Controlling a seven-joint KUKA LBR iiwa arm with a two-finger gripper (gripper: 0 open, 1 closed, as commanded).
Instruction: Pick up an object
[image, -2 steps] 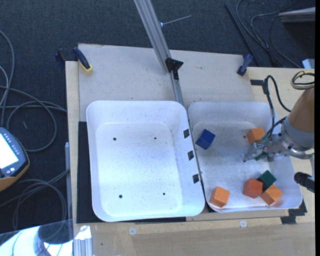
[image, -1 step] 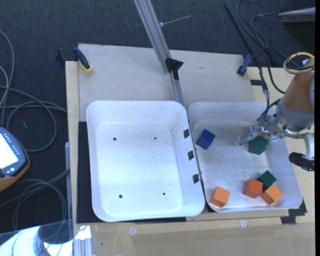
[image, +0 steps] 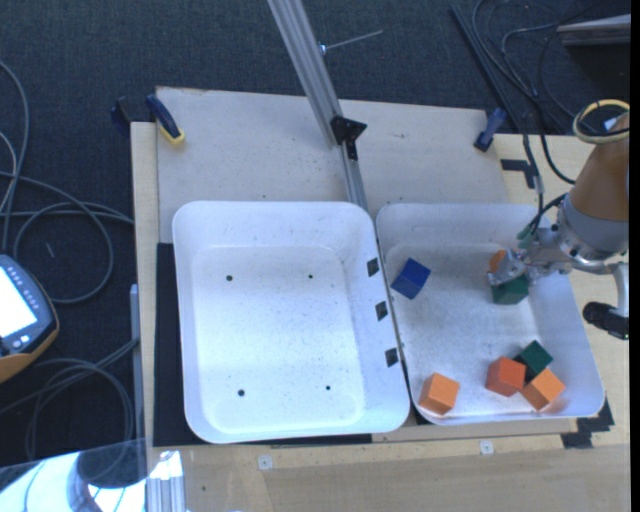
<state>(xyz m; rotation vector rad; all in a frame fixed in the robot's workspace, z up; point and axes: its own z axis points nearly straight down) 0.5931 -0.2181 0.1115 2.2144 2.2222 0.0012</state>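
Green block (image: 511, 291) sat at about two o'clock in the right bin (image: 470, 225), an orange block (image: 498, 262) touching it. The gripper (image: 514, 272) was down on the pair; its spread couldn't be made out. Best approach, probably: centre on green alone and lift straight up.

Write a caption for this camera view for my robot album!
Robot arm's gripper down in the right bin by a green block, with blue and orange blocks nearby.
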